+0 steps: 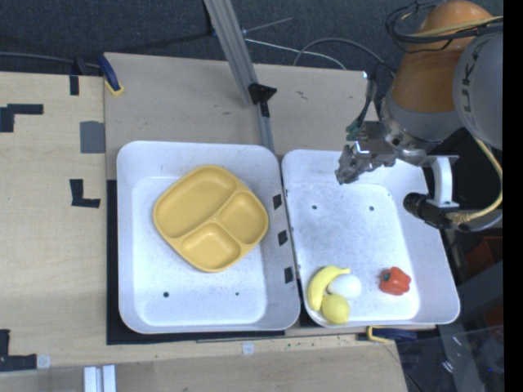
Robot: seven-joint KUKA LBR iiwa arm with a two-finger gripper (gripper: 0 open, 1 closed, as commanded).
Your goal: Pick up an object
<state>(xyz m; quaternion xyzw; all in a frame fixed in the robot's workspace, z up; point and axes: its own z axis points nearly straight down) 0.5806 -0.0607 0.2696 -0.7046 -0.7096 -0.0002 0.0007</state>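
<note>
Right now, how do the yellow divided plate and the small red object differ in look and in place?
The yellow divided plate is wide, flat and split into three compartments; the small red object is rounded and far smaller. The plate lies alone in the left bin; the red object sits in the right bin, near its front edge, beside a banana. Both rest untouched, away from the gripper.

Grey arm [445,64] entering from right, orange-banded wrist angled down, pincer [350,170] hanging low

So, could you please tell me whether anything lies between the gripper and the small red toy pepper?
Nothing visible does: bare white bin floor separates the gripper from the small red toy pepper.
</note>
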